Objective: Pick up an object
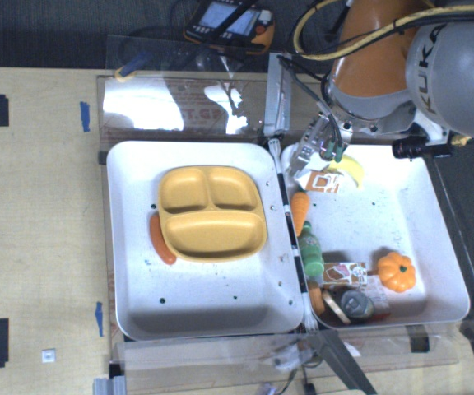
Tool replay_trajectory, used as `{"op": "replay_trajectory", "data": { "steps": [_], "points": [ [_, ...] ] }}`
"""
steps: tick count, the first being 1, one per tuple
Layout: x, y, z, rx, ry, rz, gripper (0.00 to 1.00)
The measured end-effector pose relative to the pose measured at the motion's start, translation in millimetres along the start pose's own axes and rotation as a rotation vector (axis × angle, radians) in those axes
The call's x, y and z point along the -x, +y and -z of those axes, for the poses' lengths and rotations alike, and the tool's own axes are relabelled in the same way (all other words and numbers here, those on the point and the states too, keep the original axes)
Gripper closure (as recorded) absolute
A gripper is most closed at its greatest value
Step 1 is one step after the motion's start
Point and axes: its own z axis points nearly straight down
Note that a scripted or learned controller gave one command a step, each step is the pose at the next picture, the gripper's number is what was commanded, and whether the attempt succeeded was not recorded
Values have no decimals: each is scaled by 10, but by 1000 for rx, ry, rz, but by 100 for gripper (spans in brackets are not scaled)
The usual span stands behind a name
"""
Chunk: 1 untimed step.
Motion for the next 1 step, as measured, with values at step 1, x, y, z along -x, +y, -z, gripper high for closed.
{"op": "replay_trajectory", "data": {
  "steps": [1],
  "points": [
    [-1,-311,-234,0,-1,65,100]
  ]
}}
